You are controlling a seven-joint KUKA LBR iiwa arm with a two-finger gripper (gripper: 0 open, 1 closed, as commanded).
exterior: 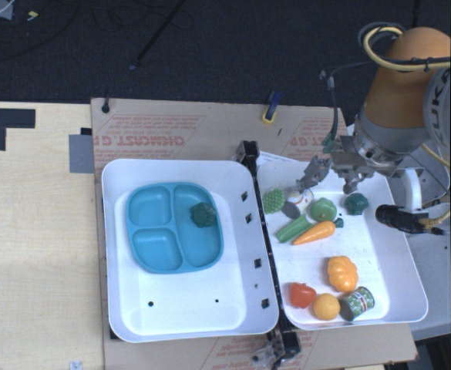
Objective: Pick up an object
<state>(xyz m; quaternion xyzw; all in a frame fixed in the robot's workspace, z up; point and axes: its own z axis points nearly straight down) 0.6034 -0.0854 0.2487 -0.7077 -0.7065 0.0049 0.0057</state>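
1. Toy food lies in the right bin [410, 284], and nothing is picked up yet.
2. My gripper [334, 177] hangs over the top part of that bin. Its two fingers are spread apart, with nothing between them.
3. One finger [311, 174] points down toward the left. The other finger [354, 180] is on the right.
4. A small dark green veggie [356, 203] sits just below the right finger.
5. A round green apple [322, 209] is below my gripper, near the middle of the bin.
6. A bumpy light green piece [273, 200] sits by the left wall of the bin.
7. A long green cucumber [293, 229] and an orange carrot [314, 233] lie side by side, touching, just under the apple.
8. Lower down is an orange pepper [342, 272].
9. Near the bottom edge are a red tomato [303, 294], a small orange ball [327, 307] and a little green can [358, 302] lying on its side.
10. The left bin [179, 314] holds a blue plate [163, 233] with three parts.
11. A dark green broccoli [203, 215] sits in the plate's right part.
12. My arm [402, 83] comes in from the right, with its orange band up high.
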